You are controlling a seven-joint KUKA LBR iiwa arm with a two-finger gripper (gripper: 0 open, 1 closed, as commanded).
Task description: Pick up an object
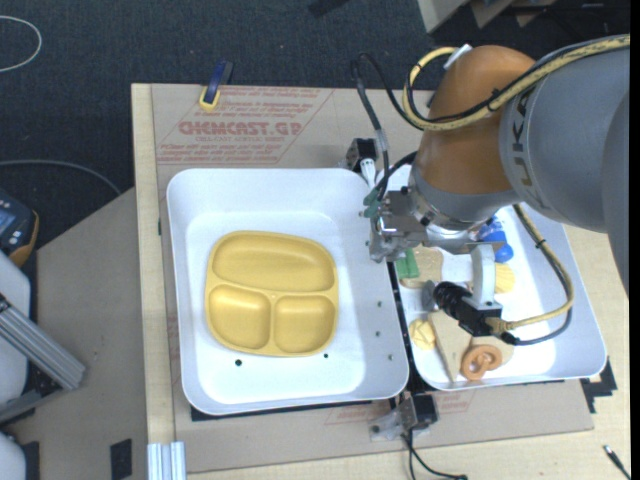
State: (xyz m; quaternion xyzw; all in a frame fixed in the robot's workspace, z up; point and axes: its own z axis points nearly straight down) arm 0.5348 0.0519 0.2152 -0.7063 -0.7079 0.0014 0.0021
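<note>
The brown bench (pixel 250 118) (lettered in red) bears a left bin (pixel 190 268) beside a right bin (pixel 575 333), both white.

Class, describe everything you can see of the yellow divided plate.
The yellow divided plate looks like matte plastic: a rounded rectangle with three hollows, one long at the far side, two smaller nearer. It lies flat, hollows up, in the middle of the view's left white bin, touching only its floor.

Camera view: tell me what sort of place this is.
Most likely a robotics lab test bench: a grey and orange robot arm reaches over two white bins on a board, a loose cable lies on dark carpet, and aluminium framing stands at the left.
</note>
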